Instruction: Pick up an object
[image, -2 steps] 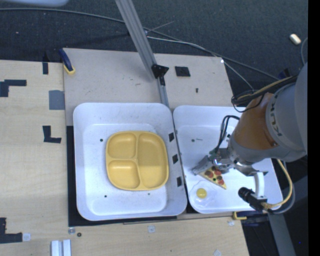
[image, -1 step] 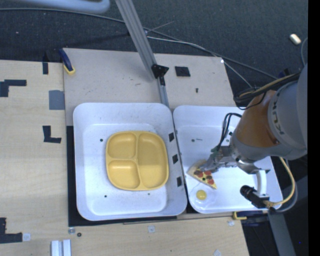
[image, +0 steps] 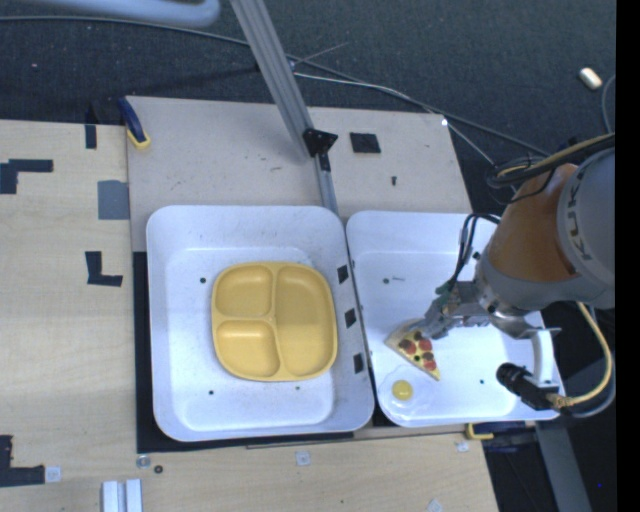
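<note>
Grey and orange-banded, the robot arm (image: 545, 245) stood highest over the table (image: 250, 160), reaching down into the right shallow white bin (image: 400, 240). Beside it, the left white bin (image: 180, 300) held a yellow plastic divided plate (image: 273, 322) lying flat at its middle. Its fingers (image: 437, 322) hung low just above the toy pizza slice (image: 418, 352), touching or nearly touching its upper edge, apparently lined up for a grasp; whether they were released or clenched I could not tell. Nearby, below the slice, lay a small yellow round piece (image: 401, 390).
</note>
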